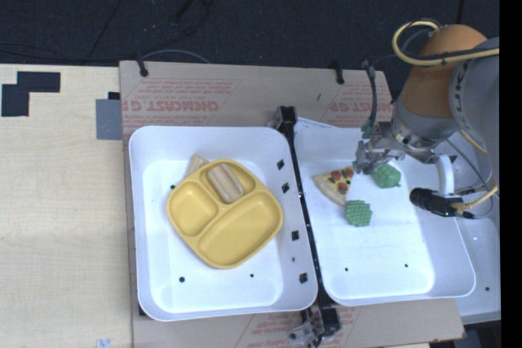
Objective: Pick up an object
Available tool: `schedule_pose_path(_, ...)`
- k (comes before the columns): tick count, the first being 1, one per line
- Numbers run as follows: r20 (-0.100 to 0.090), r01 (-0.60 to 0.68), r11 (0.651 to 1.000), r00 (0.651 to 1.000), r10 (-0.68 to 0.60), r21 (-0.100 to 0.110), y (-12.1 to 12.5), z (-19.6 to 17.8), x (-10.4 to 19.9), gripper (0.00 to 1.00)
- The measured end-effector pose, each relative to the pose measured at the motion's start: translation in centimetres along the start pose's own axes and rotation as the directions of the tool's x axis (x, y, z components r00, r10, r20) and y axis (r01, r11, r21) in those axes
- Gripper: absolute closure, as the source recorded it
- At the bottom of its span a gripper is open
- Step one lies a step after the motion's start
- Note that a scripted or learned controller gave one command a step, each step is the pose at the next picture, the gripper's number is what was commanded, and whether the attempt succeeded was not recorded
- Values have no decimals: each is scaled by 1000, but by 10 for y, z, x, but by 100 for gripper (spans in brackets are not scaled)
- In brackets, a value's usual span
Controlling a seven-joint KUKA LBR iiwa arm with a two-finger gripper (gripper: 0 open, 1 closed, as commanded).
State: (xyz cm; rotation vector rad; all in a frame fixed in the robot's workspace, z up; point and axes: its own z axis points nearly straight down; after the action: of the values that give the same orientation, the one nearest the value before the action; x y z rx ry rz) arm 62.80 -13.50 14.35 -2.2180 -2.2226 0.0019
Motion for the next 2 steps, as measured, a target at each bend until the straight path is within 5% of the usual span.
schedule_pose_path(1, 0, 1, 1000, 1000, -1, -2, 0, -52, -1, 100)
schedule_pose_path(2, -1, 0, 1000, 1000, 0, 2, 0, -46, 49, 100)
